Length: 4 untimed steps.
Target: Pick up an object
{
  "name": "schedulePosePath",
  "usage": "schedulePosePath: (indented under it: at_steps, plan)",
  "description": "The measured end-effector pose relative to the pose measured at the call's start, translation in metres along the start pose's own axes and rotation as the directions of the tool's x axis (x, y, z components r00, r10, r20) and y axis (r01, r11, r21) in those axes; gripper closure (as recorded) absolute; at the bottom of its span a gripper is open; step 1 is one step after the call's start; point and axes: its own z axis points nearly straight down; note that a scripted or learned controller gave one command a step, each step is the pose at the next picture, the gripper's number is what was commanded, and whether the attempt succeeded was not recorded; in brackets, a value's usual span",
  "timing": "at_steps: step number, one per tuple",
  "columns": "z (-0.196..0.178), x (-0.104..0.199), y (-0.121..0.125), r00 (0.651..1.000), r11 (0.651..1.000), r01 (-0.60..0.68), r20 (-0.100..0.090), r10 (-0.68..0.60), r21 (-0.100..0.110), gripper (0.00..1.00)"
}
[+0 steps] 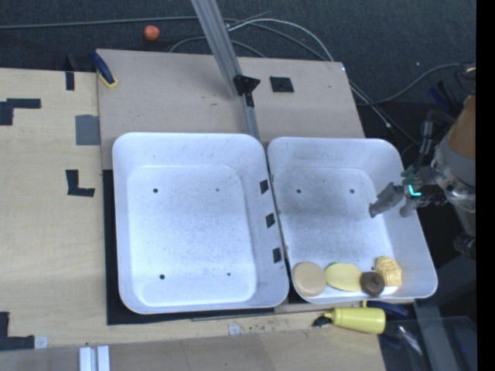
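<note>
Several small objects lie along the near edge of the right bin (pixel 332 161): a tan round disc (pixel 309 278), a pale yellow oval piece (pixel 343 277), a dark brown round piece (pixel 372 284) and a crinkled yellow-tan piece (pixel 389 270). My gripper (pixel 394 206) hangs over that bin's right rim, well above and behind those objects. Its two fingers stand apart with nothing between them, so it is open. A green light glows on its body.
The left bin (pixel 124 207) sits beside the right one. A yellow tool with a black tip (pixel 357 319) lies on the bench just outside the right bin's near edge. A slanted metal pole (pixel 220 37) rises behind the bins, with cables and an orange ball (pixel 151 32) beyond.
</note>
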Motion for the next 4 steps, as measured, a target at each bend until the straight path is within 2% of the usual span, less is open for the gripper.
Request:
schedulePosePath:
  at_steps: [1, 2, 3, 4]
  plan:
    - [0.0, 0.0, 0.0, 1.0, 1.0, 0.0, 0.0, 0.0, 0.0, 0.0]
    - [0.046, 0.007, 0.004, 1.0, 1.0, 0.001, -0.001, -0.001, 0.004, 0.0]
    - [0.109, 0.006, 0.006, 1.0, 1.0, 0.0, -0.001, 0.0, 0.006, 0.0]
    - [0.151, 0.006, 0.006, 1.0, 1.0, 0.0, 0.0, 0.0, 0.0, 0.0]
